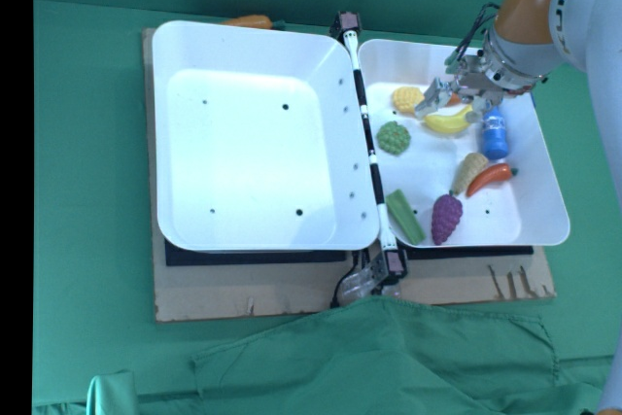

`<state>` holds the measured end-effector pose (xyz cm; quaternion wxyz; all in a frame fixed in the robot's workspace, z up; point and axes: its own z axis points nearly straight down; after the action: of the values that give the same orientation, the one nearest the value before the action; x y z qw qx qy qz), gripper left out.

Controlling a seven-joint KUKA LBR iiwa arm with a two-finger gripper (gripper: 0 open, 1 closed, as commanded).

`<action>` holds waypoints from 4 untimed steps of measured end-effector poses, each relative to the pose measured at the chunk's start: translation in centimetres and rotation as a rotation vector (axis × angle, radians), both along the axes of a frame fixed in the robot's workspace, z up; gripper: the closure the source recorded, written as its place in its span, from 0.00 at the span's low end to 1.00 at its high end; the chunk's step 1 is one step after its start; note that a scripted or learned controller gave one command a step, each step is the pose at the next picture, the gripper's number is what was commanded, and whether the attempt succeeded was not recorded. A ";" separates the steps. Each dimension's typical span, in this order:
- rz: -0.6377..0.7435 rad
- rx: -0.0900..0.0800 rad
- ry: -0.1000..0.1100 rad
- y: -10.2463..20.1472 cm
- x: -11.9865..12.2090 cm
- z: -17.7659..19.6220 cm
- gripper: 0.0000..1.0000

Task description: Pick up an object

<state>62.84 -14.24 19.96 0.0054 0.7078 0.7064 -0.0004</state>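
Observation:
The right bin holds several toy foods. My gripper hangs low over its far part, directly above a yellow banana, and its fingers look open, standing on either side of the banana. A yellow corn piece lies just left of the gripper. To the gripper's right stands a blue bottle. Nearer the front lie a green round vegetable, a tan piece, a red-orange chilli, purple grapes and a green stick.
The left bin adjoins the right one along a white divider bar. An orange object lies outside, behind the left bin's far rim. Green cloth is bunched at the bench's front edge.

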 end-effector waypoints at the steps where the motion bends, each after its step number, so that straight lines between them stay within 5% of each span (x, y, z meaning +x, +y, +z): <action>1: -0.004 0.001 -0.023 0.0 0.4 2.3 1.00; 2: -0.006 -0.001 -0.029 -0.2 0.5 3.5 1.00; 3: -0.009 0.008 0.014 -4.0 -8.4 -0.5 1.00; 4: -0.002 0.004 -0.001 -4.5 -8.0 2.6 1.00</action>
<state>54.85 -18.74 22.59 0.0043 0.7084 0.7058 0.0014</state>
